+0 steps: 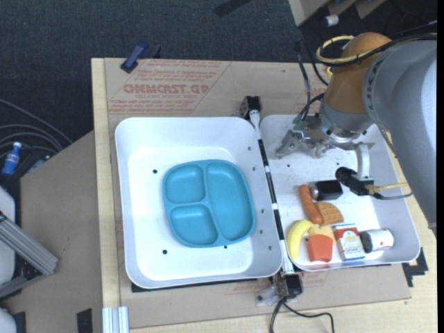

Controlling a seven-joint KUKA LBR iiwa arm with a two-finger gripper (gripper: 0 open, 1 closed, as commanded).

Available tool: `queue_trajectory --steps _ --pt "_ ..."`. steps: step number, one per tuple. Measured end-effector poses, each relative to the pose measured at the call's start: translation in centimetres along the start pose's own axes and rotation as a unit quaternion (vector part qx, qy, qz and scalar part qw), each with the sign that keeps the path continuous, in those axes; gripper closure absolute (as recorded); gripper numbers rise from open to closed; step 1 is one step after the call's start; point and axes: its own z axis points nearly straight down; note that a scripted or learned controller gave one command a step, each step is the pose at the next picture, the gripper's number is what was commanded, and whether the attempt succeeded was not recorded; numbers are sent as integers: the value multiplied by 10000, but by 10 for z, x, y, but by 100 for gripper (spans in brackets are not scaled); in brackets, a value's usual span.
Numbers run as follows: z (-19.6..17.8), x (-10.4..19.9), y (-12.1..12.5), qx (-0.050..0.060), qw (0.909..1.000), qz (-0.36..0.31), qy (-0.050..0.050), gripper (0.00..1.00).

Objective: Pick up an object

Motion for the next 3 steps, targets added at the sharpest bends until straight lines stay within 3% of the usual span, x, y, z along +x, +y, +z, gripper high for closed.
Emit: queue_trajectory --steps 1,2,3 --pt "-10 0 1 -12 10000 -3 -4 100" --pt "-10 0 0 -9 10000 -3 -5 0" --pt "0 0 -73 19 10000 7 0 0"
